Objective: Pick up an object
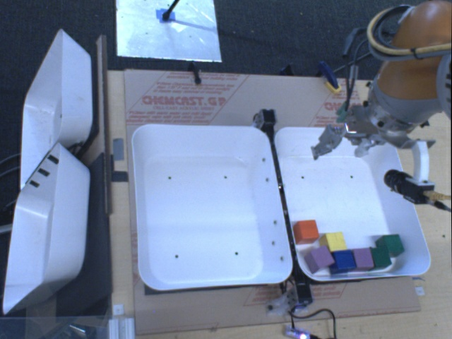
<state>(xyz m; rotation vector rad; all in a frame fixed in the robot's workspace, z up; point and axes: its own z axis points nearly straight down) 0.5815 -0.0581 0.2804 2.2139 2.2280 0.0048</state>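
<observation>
Gripper (326, 144) at right bin's (353, 182) 11 o'clock corner, above the floor; finger state: cannot tell. Blocks (347, 251) clustered at 5 o'clock, well apart.

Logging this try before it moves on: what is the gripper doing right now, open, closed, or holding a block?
Gripper: above the far end of the right bin, holding nothing visible; open or closed cannot be told.

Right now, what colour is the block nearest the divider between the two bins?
Orange. The block shows best in the camera view.
</observation>
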